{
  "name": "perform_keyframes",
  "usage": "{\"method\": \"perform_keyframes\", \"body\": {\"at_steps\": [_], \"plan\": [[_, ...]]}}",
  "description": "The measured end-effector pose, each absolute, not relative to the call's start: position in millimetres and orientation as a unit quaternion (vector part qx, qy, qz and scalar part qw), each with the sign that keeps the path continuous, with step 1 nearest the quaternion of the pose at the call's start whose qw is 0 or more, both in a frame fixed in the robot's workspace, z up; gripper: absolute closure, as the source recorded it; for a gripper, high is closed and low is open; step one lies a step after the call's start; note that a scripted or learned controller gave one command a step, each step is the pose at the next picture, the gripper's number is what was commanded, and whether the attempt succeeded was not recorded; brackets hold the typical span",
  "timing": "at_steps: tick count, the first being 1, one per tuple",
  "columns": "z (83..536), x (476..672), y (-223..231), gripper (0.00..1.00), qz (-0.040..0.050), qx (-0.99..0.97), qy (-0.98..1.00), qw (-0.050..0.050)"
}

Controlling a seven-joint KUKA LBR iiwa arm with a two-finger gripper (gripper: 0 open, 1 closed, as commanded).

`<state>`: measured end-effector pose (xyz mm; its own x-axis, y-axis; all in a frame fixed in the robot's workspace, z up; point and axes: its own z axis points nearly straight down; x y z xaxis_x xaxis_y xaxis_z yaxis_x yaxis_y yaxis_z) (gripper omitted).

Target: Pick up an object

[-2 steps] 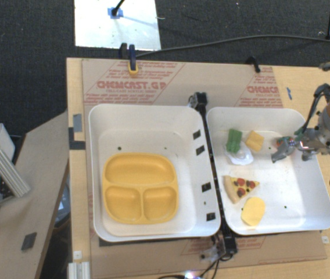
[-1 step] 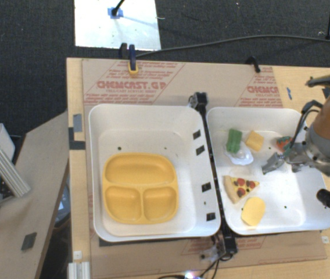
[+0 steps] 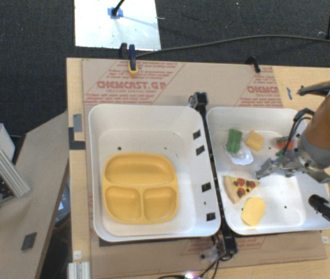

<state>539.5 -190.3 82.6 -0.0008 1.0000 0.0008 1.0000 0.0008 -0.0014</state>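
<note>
— Claw [image 3: 265, 170] first, please: what is it doing?

— Mine hangs low over the right bin [image 3: 296, 221], tips pointing toward the divider. At this slant I cannot tell whether it is spread or clenched, and I see nothing caught in it.

— So how far along are you?

— Nothing is lifted, as far as I can judge; the whole pick is left to do.

— What lies closest?

— The pizza slice [image 3: 238, 187] lies just below and left of my tips, flat on the bin floor. Beyond it, nearer the front wall, lies a yellow oval piece [image 3: 253, 211]. Up toward the back lie a green block [image 3: 234, 140] and a yellow wedge [image 3: 254, 140]. The yellow tray [image 3: 140, 187] sits well apart in the left bin [image 3: 147, 116].
</note>
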Motion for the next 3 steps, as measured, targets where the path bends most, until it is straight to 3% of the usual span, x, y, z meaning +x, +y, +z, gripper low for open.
{"method": "perform_keyframes", "body": {"at_steps": [1, 3], "plan": [[95.4, 541.0, -190.8, 1.00, -0.0008, -0.707, -0.707, -0.001], [197.1, 551.1, -192.0, 1.00, -0.0015, -0.706, -0.709, -0.003]]}}
